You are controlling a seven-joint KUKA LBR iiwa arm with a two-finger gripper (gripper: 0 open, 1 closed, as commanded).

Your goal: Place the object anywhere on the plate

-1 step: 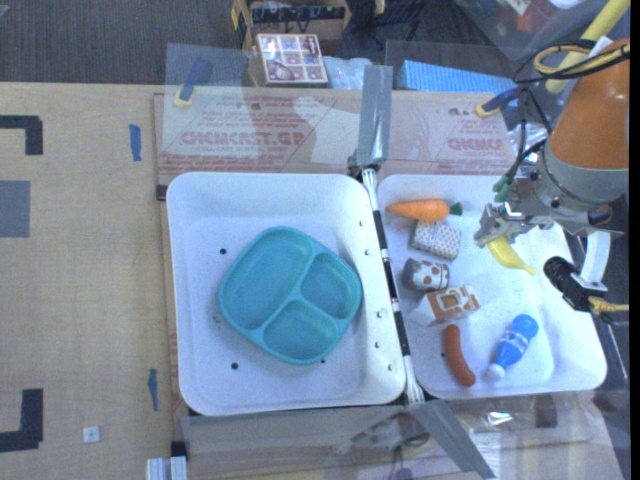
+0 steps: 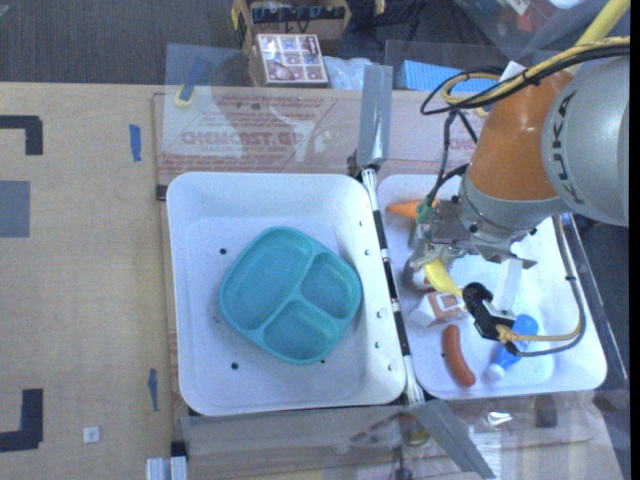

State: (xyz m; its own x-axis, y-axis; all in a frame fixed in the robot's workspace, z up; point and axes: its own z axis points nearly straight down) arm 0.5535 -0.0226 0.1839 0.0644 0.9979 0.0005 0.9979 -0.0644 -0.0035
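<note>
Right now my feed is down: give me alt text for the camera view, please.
The grey and orange arm reaches into the right bin, its gripper low over a yellow item among a sausage, a carrot and other small things. The teal divided plate sits in the left bin with nothing on it.

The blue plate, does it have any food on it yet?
Empty. The blue plate in the left bin shows three bare compartments; the sausage lies in the right bin.

Teal plate [image 2: 290,294] smooth matt plastic; white bins [image 2: 265,196] likely plastic; bench [image 2: 75,268] pale wood.
</note>
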